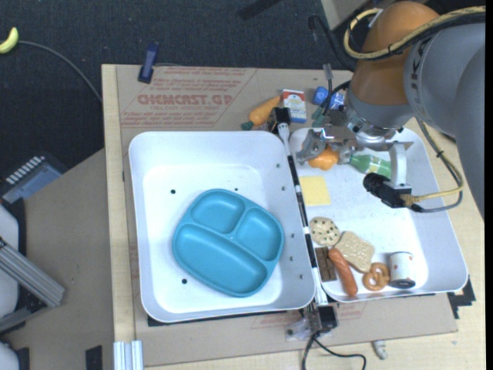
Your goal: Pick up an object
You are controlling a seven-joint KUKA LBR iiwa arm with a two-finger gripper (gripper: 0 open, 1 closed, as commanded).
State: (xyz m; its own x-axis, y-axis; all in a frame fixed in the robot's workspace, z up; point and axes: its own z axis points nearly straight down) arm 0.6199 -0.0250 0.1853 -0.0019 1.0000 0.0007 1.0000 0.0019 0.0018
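The right bin (431, 230) holds play food. An orange piece (326, 159) and a green bottle-like piece (370, 163) lie at its far end. A yellow cheese slice (314, 190) sits below them. A chip cookie (323, 230), a cracker (353, 247), a hot dog (344, 270), a pretzel (377, 276) and a small can (400, 266) lie near the front. My gripper (354, 145) hangs low over the far end, right above the orange and green pieces, and the wrist hides what is beneath it.
In the left bin (146, 160) lies a blue divided plate (227, 241). Beyond the bins, an orange carrot (264, 111), a small carton (293, 103) and a blue item (321, 95) rest on the cardboard. A black cable connector (385, 190) dangles from the wrist.
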